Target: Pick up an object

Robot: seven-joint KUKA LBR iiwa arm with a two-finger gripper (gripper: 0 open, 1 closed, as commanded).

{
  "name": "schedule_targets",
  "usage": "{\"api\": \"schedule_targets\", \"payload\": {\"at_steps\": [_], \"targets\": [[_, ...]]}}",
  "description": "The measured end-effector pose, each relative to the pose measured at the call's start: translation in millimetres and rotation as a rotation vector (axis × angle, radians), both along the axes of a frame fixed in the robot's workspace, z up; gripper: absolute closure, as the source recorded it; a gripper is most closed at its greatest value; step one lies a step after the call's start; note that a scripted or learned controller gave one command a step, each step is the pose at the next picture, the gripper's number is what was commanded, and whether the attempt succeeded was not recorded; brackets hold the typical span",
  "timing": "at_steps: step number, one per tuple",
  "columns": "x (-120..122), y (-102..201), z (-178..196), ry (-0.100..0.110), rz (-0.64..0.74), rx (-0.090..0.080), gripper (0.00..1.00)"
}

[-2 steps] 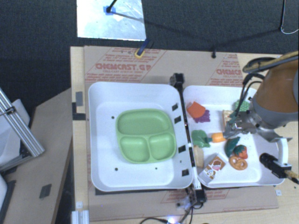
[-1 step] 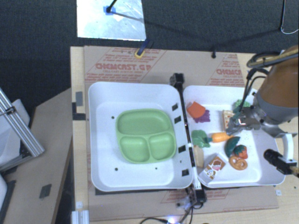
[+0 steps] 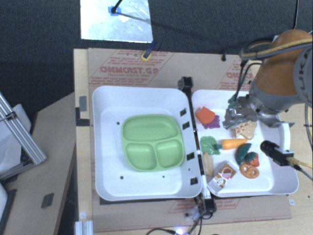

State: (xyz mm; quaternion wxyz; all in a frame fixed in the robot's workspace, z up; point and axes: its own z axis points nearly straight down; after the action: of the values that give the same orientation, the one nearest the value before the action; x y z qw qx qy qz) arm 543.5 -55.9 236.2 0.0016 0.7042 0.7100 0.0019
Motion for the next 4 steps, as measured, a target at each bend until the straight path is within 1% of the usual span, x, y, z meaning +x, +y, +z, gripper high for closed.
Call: {"api": "schedule_targets", "payload": {"at_steps": [1, 2, 3, 4], "targets": [[39.0, 31.5, 3.6, 0.0, 0.0, 0.0, 1.0], [72.9, 66.7, -1.7, 0.001, 0.0, 0.0, 1.0], [70.3, 68.4, -2.0, 0.004, -0.003, 0.0, 1.0], [74.7, 56.3, -15.3, 0.004, -0.008, -0.001, 1.0]]}}
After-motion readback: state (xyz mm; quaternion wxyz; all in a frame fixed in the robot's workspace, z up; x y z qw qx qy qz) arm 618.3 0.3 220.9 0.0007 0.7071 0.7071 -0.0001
